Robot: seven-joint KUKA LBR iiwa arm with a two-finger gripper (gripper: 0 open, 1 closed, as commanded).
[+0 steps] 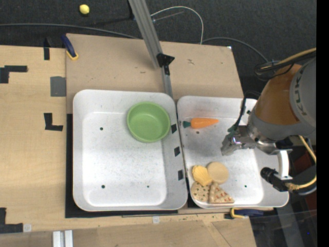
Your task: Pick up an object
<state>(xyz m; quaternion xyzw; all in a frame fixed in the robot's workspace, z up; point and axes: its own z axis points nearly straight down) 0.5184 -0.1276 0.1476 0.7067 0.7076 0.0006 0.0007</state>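
Note:
In the right bin (pixel 247 189) lies an orange toy carrot (pixel 203 122) near the back left. Along its front edge sit a yellow piece (pixel 202 175), a tan round piece (pixel 217 172), a waffle-like round piece (pixel 200 192) and a pizza slice (pixel 220 195). A green bowl (pixel 148 121) rests in the left bin (pixel 103 169) at its back right. My gripper (pixel 231 144) hangs over the middle of the right bin, right of the carrot and above the food pieces. Nothing shows between its fingers.
A grey pole (pixel 146 27) slants down from the top to the bins' back edge. Cables run behind the bench, and a small yellow ball (pixel 84 9) lies on the dark floor at the back left. Black tape marks dot the wooden bench on the left.

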